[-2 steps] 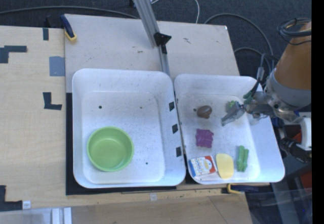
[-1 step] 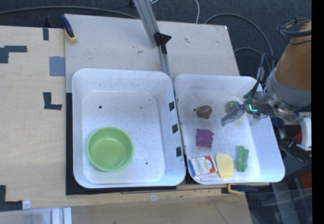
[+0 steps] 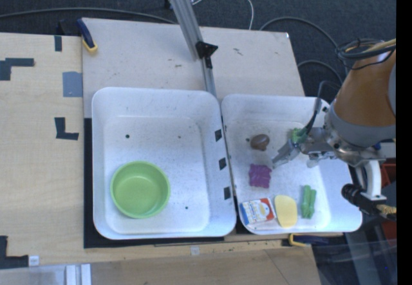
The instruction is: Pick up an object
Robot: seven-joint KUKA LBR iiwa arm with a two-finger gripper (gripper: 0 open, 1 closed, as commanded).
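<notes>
Two shallow white bins are seen side by side on the bench, the left bin (image 3: 103, 110) and the right bin (image 3: 257, 105) touching along a shared edge at the middle of the view. In the left bin a green bowl (image 3: 140, 189) sits upright at about 7 o'clock from that bin's middle, well apart from everything else. The arm (image 3: 364, 100) enters from 3 o'clock, its orange band seen above the grey wrist. The gripper (image 3: 284, 155) is lowered over the right bin, close to that bin's middle, and whether its fingers are spread or pressed together cannot be told, since they are seen only as a thin grey blur; nothing is seen between them. A small brown lump (image 3: 260, 142) lies at 10 o'clock from the gripper tip, near it but apart. A purple block (image 3: 260, 175) lies at 7 o'clock from the tip, just below the brown lump. Along the near wall of the right bin three items are lined up: a red-and-white packet (image 3: 257, 211) at the 7 o'clock corner, a yellow piece (image 3: 286, 210) touching its right side, and a green piece (image 3: 308, 202) just beside that.
</notes>
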